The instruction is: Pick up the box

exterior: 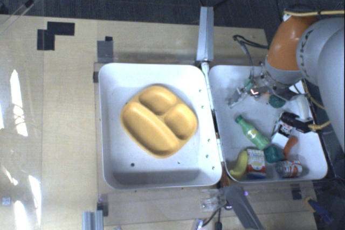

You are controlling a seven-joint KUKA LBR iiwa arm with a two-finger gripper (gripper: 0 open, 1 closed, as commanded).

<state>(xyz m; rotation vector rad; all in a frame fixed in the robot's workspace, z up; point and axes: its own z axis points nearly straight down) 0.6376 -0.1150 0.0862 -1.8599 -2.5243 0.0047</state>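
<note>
Upright, box (256, 162) long axis runs near-far.

The box (256, 162) stood hemmed by a banana (240, 164), bottle (252, 132) and can (289, 169) along the right bin's (223, 116) near edge.

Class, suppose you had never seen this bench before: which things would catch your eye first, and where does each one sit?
The big yellow tray with three hollows dominates the left bin. Next comes the arm, its orange band bright at the upper right, with the gripper low over the right bin. Along that bin's near edge lies a huddle of small things: a green bottle, a banana, a box and a can.
</note>
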